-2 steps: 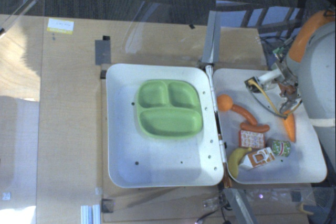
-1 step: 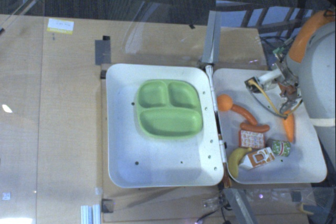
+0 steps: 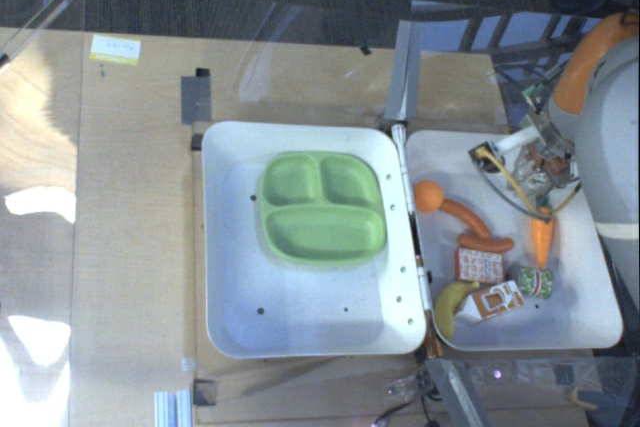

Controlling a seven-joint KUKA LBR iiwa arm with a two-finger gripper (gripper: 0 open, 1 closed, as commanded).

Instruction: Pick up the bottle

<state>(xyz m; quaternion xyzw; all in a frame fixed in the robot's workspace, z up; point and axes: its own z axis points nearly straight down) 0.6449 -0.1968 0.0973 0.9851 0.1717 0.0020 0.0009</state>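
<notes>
Landmark: orange-red square block with a waffle-like grid face (image 3: 480,265), lying flat in the right-hand shallow white plastic bin (image 3: 590,320); small green-and-white patterned bottle (image 3: 535,283), taken as the task's thing, lies on its side just to the view's right of the block and a little nearer the camera, on the bin floor, free of the gripper; brown-and-white small carton (image 3: 497,300) sits just nearer the camera than the block, between it and the bottle, close to touching the bottle; yellow-green banana (image 3: 450,307) lies nearer the camera and to the view's left of the block, by the bin wall; reddish-brown sausage-shaped piece (image 3: 486,243) lies just beyond the block, about touching it; orange ball-ended curved piece (image 3: 430,198) further beyond and to the left; orange carrot-shaped cone (image 3: 541,240) beyond and to the right of the block, tip pointing toward the camera; two-finger gripper (image 3: 543,177) hangs beyond the cone, well apart from the bottle, whether spread or closed can't be told, cables clutter it; grey arm with orange band (image 3: 610,115) to the far right of the block; pale green divided plastic plate (image 3: 322,208) sits in the left-hand white bin (image 3: 215,245), well left of the block; both bins rest on the light wooden tabletop (image 3: 130,215).
</notes>
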